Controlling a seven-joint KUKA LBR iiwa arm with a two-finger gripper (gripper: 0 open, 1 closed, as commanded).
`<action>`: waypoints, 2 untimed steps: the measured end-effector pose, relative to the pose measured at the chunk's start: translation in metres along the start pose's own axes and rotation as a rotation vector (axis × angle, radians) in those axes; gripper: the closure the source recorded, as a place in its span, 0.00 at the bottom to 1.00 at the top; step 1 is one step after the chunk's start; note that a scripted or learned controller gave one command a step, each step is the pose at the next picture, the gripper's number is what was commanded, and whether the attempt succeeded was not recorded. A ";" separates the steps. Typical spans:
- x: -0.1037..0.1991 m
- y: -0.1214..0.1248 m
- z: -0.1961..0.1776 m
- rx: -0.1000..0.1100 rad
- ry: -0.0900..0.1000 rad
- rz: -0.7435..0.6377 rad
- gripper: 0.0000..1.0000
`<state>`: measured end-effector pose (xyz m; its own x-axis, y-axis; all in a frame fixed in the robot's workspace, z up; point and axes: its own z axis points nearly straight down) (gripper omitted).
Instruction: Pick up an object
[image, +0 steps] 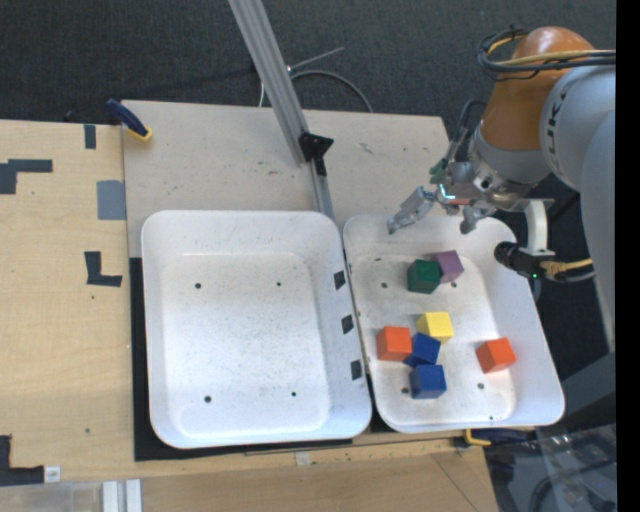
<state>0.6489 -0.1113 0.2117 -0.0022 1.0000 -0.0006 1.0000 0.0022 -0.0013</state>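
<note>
Several small cubes lie in the right bin (520, 400). A green cube (424, 275) touches a purple cube (450, 265) near the bin's far end. Closer to the front lie a yellow cube (436, 324), an orange cube (394, 343) and two blue cubes (424, 350) (428, 381) in a cluster. Another orange cube (495, 354) lies apart on the right. My gripper (438, 217) hangs over the bin's far rim, above and behind the green and purple cubes. It is open, its fingers spread wide with nothing between them.
The left bin (160, 300) stands beside the right one, their rims meeting in the middle. A slanted metal rail (285, 95) runs down to the far edge between the bins. The grey arm (570, 110) reaches in from the right.
</note>
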 end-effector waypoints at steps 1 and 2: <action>0.000 0.000 0.000 0.000 0.000 0.000 0.00; -0.005 -0.007 0.061 0.006 0.000 0.001 0.00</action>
<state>0.6414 -0.1160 0.1505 -0.0007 1.0000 -0.0007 1.0000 0.0007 -0.0076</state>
